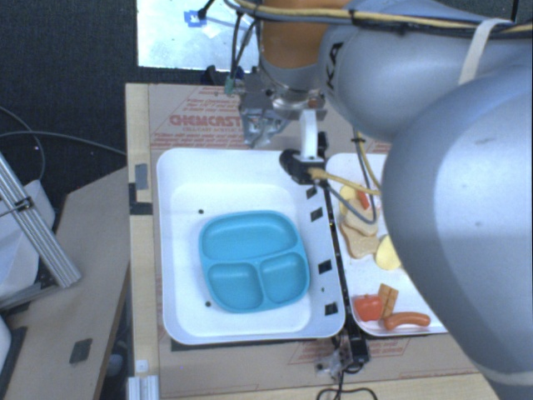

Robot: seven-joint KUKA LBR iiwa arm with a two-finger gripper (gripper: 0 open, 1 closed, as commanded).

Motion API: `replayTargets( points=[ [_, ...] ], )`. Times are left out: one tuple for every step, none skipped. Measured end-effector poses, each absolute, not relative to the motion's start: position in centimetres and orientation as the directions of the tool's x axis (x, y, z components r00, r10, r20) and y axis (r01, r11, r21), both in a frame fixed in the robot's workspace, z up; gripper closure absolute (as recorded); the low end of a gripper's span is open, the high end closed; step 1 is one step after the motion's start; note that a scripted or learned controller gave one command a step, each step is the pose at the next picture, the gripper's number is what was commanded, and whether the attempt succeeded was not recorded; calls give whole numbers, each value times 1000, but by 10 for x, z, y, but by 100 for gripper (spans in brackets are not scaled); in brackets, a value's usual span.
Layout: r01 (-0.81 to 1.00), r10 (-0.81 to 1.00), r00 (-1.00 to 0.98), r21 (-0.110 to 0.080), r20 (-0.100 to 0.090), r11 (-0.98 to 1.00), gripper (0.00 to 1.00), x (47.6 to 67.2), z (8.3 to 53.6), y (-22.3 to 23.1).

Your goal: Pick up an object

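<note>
still at the approach step, nothing lifted. arm (433,140) looms across the right bin (400,327), hiding much of it. left bin (179,223) holds a blue divided plate (252,259). gripper (265,127) hangs above the far rim (grip state: cannot tell). next: descend onto toy food, sausage (405,320) or tomato (369,307).

The arm (433,140) hides most of the right bin (366,327); the gripper (265,130) is blurred, and the food (366,223) is too small to name.
</note>
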State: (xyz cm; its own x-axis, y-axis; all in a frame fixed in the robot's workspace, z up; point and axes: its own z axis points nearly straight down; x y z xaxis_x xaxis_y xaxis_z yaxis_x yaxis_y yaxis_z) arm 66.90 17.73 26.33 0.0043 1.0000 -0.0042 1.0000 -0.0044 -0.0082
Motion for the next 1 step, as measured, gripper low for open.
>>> replayTargets(
  points=[
    [1000, 1000, 1, -14, -4, -1, 100, 665, 121, 164]
  ],
)
